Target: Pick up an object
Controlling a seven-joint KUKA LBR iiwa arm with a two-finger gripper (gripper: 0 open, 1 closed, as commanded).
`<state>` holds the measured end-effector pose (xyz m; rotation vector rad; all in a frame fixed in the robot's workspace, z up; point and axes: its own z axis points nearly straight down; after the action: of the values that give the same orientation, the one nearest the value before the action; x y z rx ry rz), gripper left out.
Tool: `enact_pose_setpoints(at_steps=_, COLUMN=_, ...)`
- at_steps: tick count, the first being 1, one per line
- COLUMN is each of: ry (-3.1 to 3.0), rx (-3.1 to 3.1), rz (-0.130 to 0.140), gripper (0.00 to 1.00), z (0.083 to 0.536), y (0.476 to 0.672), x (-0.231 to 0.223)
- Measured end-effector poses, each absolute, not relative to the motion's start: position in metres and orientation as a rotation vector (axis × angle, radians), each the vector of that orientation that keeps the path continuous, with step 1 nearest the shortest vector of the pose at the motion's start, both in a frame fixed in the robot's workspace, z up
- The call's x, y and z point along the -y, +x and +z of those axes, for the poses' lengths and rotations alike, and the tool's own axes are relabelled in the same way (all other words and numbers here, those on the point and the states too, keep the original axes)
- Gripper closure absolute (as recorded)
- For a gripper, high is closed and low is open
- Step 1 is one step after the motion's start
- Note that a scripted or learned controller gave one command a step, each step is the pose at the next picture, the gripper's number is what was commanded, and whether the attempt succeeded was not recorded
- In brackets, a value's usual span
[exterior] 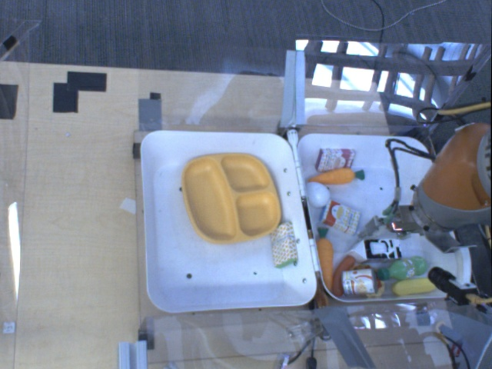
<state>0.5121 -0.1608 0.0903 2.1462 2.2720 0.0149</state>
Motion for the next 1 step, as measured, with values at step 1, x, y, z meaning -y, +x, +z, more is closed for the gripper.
enact_pose_setpoints(at_steps=1, ry=2.000, rx=-2.409, rz=0.010, gripper=0.00, z=0.0890, y=0.6034, x=0.1400)
